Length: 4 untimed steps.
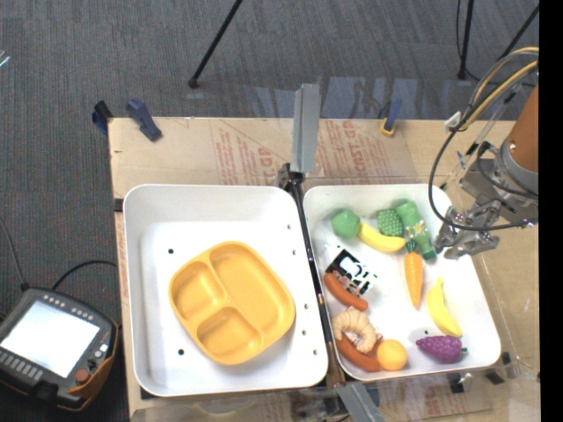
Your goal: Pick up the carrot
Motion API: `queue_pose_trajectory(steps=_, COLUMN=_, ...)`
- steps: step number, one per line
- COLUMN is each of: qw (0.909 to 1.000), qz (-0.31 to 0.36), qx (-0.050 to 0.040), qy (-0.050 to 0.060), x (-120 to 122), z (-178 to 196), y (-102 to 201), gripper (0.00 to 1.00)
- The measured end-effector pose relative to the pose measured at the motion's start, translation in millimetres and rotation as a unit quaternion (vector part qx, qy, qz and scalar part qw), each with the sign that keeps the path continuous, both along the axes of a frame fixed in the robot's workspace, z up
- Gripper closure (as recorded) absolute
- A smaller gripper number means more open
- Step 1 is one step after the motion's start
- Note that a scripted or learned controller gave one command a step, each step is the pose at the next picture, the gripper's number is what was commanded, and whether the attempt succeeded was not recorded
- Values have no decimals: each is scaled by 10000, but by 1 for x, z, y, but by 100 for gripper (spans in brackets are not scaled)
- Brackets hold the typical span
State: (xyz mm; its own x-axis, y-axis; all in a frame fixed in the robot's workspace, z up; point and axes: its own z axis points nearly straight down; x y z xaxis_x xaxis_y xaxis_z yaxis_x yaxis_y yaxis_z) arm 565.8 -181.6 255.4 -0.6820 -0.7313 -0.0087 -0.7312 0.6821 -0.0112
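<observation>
The carrot (413,280) is orange with a small green top. It lies in the right bin (486,301), tip pointing toward the front, between a black-and-white box (353,270) and a yellow banana (442,309). My gripper (451,234) hangs over the bin's right rear part, just right of the carrot's top and apart from it. Its fingers stand open with nothing between them.
Around the carrot lie a second banana (382,238), green vegetables (400,221), a green ball-like fruit (347,224), sausages (345,292), a shrimp (354,326), an orange (392,355) and purple grapes (440,348). The left bin (145,236) holds a yellow divided plate (230,301).
</observation>
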Motion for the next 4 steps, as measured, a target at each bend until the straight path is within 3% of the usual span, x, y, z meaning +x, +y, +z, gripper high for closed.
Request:
queue_pose_trajectory(steps=1, qw=9991, qz=-416, qx=42, qy=120, x=-34, z=-120, y=50, gripper=100)
queue_pose_trajectory(steps=2, qw=9979, qz=641, qx=15, qy=50, x=8, z=-151, y=46, gripper=100)
queue_pose_trajectory(steps=3, qw=9899, qz=1418, qx=7, qy=31, x=-3, z=-65, y=106, gripper=100)
queue_pose_trajectory(steps=4, qw=9728, qz=2317, qx=-24, qy=1, x=5, z=86, y=35, gripper=100)
